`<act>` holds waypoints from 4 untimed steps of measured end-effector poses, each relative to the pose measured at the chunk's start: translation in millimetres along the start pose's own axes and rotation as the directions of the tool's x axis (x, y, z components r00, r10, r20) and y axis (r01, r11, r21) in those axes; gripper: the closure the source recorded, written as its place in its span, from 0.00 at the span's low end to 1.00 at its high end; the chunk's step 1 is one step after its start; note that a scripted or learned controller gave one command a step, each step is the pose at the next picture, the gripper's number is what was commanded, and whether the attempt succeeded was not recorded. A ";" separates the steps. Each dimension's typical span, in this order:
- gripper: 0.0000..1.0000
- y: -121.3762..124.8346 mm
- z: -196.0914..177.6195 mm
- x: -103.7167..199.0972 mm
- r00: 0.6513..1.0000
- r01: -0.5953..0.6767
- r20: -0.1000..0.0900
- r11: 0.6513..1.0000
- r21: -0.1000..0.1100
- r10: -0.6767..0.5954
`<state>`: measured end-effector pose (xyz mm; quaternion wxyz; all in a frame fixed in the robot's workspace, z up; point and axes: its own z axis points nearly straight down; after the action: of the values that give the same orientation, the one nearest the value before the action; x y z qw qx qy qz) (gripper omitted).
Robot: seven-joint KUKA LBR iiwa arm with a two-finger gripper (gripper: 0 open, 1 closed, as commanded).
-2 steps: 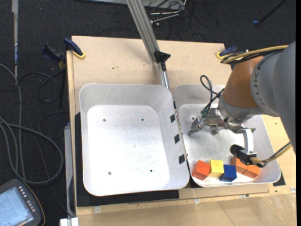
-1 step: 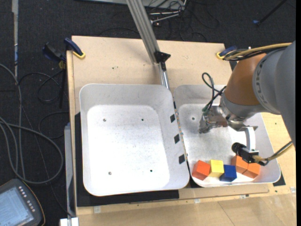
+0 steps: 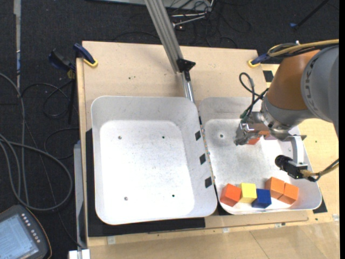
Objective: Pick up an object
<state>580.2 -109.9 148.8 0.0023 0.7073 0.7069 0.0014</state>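
My gripper (image 3: pixel 247 137) hangs over the upper middle of the right bin (image 3: pixel 226 120). A small red block (image 3: pixel 255 139) peeks out right at the gripper's lower right side, mostly hidden by it. I cannot tell whether it is held. Along the right bin's near edge lies a row of blocks: an orange block (image 3: pixel 231 193), a yellow block (image 3: pixel 248 191), a blue block (image 3: pixel 262 198), and two more orange blocks (image 3: pixel 277 186) (image 3: pixel 290 192) close together.
The left bin (image 3: pixel 108 117) sits beside the right one, sharing a raised rim down the middle. A metal pole (image 3: pixel 167 31) slants in from the top to the bins' junction. The grey and orange arm (image 3: pixel 302 90) covers the right bin's far right corner.
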 end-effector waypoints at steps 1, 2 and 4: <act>1.00 5.9 -43.7 -2.1 1.000 0.002 0.000 1.000 -0.001 -0.002; 1.00 7.7 -92.6 -2.4 1.000 0.003 0.000 1.000 -0.002 -0.003; 1.00 2.0 -83.1 108.9 1.000 0.010 -0.004 1.000 0.006 -0.010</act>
<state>581.9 -0.8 231.7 -0.0012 0.7038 0.7104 0.0006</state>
